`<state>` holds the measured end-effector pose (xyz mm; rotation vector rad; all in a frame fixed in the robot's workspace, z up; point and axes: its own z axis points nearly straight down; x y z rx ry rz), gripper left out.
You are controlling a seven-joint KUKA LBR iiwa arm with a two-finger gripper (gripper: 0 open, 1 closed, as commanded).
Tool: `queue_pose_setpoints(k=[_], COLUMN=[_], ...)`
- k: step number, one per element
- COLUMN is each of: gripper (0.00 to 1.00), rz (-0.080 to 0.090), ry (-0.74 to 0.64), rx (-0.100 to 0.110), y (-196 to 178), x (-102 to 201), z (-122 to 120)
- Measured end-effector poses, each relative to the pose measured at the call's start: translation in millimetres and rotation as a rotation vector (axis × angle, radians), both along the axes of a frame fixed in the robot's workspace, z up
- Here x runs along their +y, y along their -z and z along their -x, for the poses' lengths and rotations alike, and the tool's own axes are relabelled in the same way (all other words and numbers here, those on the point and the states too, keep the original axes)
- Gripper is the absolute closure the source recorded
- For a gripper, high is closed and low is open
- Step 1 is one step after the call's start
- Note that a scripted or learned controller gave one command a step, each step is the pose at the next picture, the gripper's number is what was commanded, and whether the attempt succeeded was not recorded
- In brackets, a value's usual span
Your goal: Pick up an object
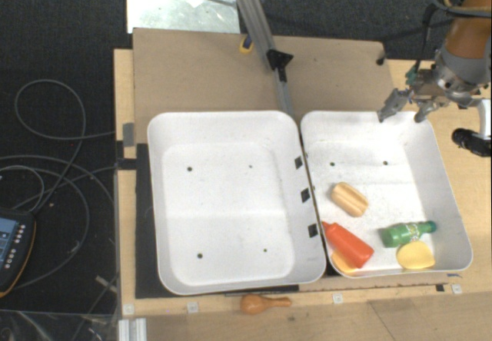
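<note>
White bin [430, 155], tan bread roll [349, 199]

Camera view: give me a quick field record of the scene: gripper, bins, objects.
gripper: open, fingers spread, above far edge of right bin, holding nothing
left bin: white, shallow
right bin: holds four objects, all in its near half
bun: tan, mid-bin
orange piece: near-left corner
green bottle: lying on its side
yellow piece: near wall
outside bins: tan pear shape on bench front

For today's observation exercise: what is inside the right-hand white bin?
Inside the right bin: a tan bread roll, an orange-red carrot-like toy, a green bottle and a yellow piece. A yellow-orange edge shows under the red toy; the rest of it is covered.
</note>
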<state>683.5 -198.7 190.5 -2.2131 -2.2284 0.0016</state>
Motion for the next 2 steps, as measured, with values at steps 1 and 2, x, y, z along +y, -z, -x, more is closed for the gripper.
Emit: queue_pose_setpoints(k=[1,2], gripper=[0.0,0.0], rz=[0.0,0.0], ry=[0.0,0.0], rx=[0.0,0.001], y=[42,94], x=[2,2], z=[-3,-3])
